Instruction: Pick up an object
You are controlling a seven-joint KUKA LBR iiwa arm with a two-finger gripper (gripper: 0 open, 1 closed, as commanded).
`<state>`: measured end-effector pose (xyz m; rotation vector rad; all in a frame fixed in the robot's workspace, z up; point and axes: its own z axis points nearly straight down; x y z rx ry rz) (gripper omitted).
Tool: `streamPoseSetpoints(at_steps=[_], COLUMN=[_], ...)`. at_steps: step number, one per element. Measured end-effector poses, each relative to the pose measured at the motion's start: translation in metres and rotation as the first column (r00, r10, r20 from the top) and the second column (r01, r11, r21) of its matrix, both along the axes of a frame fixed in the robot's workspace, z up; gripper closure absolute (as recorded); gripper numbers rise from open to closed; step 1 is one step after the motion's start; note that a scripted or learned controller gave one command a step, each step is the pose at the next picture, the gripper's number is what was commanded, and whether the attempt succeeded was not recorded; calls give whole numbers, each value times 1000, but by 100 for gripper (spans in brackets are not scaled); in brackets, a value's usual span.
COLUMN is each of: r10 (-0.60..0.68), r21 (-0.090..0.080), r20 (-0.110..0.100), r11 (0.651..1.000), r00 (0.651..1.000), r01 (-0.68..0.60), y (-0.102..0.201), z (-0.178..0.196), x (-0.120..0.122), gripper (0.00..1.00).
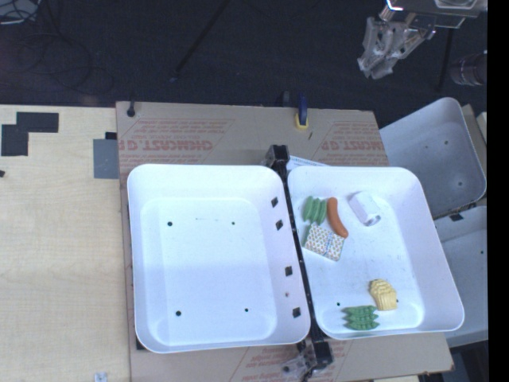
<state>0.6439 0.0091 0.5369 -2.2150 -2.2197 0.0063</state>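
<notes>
**Gripper high above the far right, objects in the right bin**

The gripper [380,60] hangs at the far right, well apart from both bins, over the dark area beyond the counter [56,237]; it carries nothing, and whether it is spread or clenched I cannot tell (it is too small and blurred).

All objects lie in the right bin [433,237]. Toward its far left, green pods [315,210] sit just beside an orange carrot-like piece [338,217], with a patterned square packet [324,243] just near of them. A white cylinder [365,208] lies right of the carrot. At the near side, a yellow piece [383,294] rests beside another green pod [360,317]. The left bin [147,213] adjoins it.
</notes>
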Motion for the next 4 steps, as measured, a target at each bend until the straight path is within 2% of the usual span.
streamPoseSetpoints(at_steps=[4], r10=[-1], r21=[-1], r20=[2], r11=[1000], r00=[1000], r01=[1], y=[42], z=[0], x=[0], gripper=[100])
